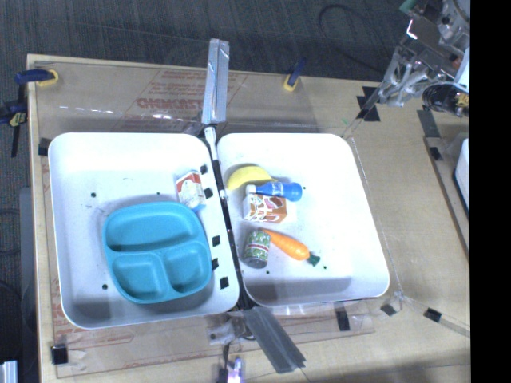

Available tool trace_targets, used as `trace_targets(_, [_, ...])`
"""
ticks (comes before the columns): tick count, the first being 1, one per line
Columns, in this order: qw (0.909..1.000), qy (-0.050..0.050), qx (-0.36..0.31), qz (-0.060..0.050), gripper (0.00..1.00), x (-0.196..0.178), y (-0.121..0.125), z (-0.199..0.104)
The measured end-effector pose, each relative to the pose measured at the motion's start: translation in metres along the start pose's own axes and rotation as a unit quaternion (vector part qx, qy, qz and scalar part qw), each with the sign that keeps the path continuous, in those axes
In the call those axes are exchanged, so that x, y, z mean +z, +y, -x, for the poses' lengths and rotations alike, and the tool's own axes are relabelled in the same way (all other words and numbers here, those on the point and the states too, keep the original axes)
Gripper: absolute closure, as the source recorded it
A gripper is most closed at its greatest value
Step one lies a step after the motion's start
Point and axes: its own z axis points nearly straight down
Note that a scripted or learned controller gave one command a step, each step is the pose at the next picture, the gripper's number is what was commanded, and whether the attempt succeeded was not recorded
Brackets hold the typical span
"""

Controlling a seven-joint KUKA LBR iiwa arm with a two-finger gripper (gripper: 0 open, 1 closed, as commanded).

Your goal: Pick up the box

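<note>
Faint red lettering on the bench [172,94] behind the bins; too blurred to read.

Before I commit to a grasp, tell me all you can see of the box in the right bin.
The box is a small carton, orange-brown and white with printing too small to read, apparently cardboard. It lies in the right bin near its left wall, seemingly intact. A blue-capped bottle touches its top edge; the banana lies just beyond, the can and carrot below.
</note>
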Motion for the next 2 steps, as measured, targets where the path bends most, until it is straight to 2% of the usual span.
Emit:
trace_targets(1, [0.9733,0.001,0.230,0.001,1.00,0.011,0.008,-0.009])
trace_targets(2, [0.9331,0.001,0.360,0.000,1.00,0.011,0.029,-0.013])
